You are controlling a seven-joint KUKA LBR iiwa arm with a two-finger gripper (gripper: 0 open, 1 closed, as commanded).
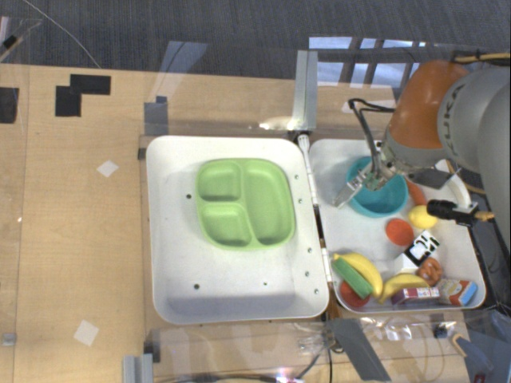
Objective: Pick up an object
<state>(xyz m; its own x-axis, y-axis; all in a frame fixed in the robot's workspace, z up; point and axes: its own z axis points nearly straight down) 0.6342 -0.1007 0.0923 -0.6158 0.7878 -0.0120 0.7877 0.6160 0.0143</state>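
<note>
Your pincer point(363, 183) hangs right of centre in the frame, over the left rim of the blue bowl point(383, 199) in the right bin point(323, 166); you cannot tell its state from here. Lower right of the bowl you have a lemon point(422, 216) and an orange ball point(399, 230), with a banana point(361, 267) along the bin's bottom edge. Left of centre, the left bin point(172, 278) holds a green tray point(243, 203), on the tabletop point(72, 214).
</note>
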